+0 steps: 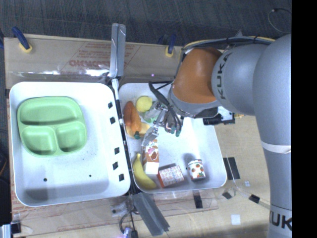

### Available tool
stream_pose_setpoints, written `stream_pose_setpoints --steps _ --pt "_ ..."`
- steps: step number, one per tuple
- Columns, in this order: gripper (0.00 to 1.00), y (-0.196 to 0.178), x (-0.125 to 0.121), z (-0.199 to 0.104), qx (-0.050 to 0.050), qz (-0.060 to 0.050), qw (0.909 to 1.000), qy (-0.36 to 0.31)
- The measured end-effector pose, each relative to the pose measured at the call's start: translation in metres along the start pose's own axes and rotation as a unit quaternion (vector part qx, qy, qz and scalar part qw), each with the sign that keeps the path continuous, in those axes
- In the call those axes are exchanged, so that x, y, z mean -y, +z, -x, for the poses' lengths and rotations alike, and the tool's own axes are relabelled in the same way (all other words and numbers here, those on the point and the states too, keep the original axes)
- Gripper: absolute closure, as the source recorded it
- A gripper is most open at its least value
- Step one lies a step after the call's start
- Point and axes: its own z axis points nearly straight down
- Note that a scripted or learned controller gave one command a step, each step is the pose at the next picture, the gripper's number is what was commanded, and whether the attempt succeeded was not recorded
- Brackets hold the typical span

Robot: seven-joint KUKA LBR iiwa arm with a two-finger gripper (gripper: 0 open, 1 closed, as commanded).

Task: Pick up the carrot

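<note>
A green tray sits in the left bin. In the right bin, the carrot lies by the left wall. Just right, the end effector hovers; its grip is unclear. It should shift left, descend squarely astride the carrot.

My single fixed camera is looking down at a slant from above the bench, framing both bins at moderate range; my arm is entering from the right.
</note>
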Motion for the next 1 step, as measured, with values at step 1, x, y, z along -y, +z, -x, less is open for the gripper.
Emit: stream_pose_setpoints --steps 1 --pt "0.00 0.0201 -0.0209 0.0413 -0.004 -0.005 0.9663 0.257"
